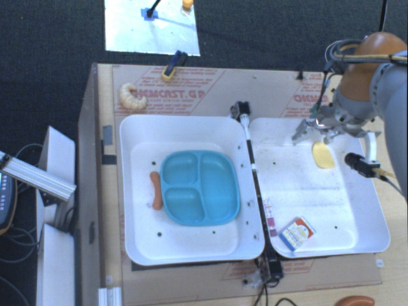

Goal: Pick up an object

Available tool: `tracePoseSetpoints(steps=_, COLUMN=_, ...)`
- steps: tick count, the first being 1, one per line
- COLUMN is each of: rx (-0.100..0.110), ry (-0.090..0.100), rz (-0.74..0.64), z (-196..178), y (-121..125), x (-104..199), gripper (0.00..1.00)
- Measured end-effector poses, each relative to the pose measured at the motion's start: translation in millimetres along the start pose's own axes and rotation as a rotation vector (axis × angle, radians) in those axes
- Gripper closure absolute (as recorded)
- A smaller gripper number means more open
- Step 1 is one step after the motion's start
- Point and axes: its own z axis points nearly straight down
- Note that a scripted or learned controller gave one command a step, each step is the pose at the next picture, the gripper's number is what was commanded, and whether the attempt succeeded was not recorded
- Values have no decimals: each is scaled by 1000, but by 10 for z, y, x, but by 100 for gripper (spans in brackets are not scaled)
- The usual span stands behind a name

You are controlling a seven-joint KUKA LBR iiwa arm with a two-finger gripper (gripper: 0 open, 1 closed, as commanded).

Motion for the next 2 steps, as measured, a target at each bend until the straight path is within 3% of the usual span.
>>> tracePoseSetpoints(steps=1, rx=0, ry=0, rz=1, z=-201, y=-207, x=3, gripper=0)
tracePoseSetpoints(steps=2, rx=1, ry=1, rz=1, z=24, y=-223, x=-107, gripper=0)
